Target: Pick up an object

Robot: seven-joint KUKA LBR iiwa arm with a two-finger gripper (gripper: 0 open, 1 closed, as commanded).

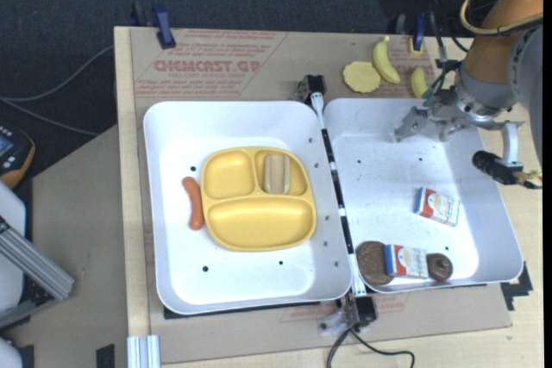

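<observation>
My gripper (425, 127) hangs over the far edge of the right bin (379, 185), open, with nothing between its fingers. In that bin a small white, blue and red carton (435, 206) lies toward the right, well in front of the gripper. At the near edge a second carton (405, 261) lies between a brown round disc (373, 263) and a smaller brown disc (440, 267).
The left bin (172, 142) holds a yellow divided plate (257, 220) with a tan piece (276, 172) in one compartment, and an orange sausage (195, 202) beside it. A banana (386, 60) and two other yellow pieces lie on the bench behind the right bin.
</observation>
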